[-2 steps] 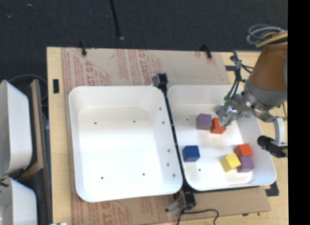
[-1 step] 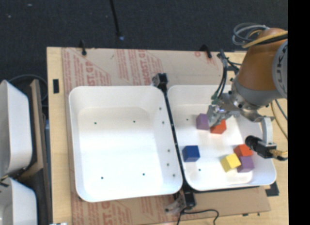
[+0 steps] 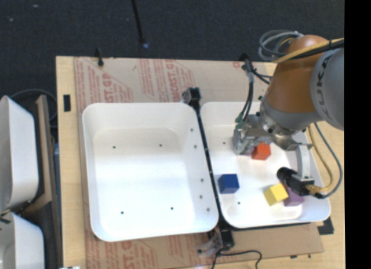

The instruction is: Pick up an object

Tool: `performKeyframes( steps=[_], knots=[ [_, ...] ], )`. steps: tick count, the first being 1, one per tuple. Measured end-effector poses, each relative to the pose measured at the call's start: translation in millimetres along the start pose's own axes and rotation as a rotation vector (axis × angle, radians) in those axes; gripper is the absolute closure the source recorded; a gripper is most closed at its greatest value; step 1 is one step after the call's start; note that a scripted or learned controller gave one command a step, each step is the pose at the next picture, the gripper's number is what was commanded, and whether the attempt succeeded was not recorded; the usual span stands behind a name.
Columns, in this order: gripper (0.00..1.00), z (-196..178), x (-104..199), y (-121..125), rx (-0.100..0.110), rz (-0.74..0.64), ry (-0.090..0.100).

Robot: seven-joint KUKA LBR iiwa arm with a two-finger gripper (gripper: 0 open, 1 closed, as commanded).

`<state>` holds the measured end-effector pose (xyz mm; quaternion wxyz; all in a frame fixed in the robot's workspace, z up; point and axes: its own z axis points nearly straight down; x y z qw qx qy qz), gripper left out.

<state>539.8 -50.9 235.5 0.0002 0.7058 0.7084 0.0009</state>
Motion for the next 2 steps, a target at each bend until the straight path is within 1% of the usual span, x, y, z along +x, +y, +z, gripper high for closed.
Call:
performKeyframes(
  steps=[1,2],
  knots=[
    [1.0,5.1,51.1,1.3,0.001,-0.001,0.0],
    [1.0,6.1,93.2,-10.5,0.001,0.001,0.0]
  ],
)
